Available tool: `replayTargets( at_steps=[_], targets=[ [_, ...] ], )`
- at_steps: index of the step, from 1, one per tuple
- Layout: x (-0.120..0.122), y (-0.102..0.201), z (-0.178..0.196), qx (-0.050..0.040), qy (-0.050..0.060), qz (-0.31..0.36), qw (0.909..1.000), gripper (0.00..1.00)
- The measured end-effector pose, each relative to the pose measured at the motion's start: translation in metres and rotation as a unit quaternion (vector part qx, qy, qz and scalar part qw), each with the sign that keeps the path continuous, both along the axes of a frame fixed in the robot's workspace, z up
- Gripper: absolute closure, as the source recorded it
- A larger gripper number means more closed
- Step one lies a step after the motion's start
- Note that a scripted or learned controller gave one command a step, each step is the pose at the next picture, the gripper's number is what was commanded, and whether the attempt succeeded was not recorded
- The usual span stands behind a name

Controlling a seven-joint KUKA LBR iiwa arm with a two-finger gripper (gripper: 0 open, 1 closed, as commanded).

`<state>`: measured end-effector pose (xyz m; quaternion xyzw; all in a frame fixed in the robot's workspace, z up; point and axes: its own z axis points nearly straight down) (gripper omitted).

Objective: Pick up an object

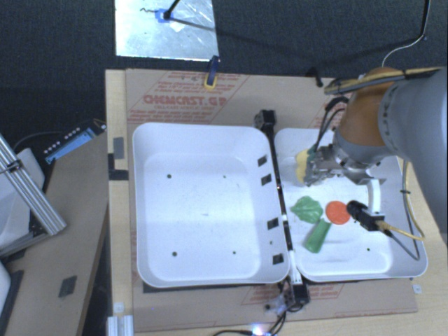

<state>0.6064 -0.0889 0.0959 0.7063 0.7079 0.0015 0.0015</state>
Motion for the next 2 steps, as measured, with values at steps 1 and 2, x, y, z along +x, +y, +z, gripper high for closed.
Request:
replayTargets(
  at_steps=[1,2],
  targets=[
    [-0.049,0.003,-0.010,-0.0002,0.000,-0.001,1.0000,1.00],
    [-0.090,0.006,-0.010,0.0002,0.001,-0.001,1.0000,1.00]
  ],
)
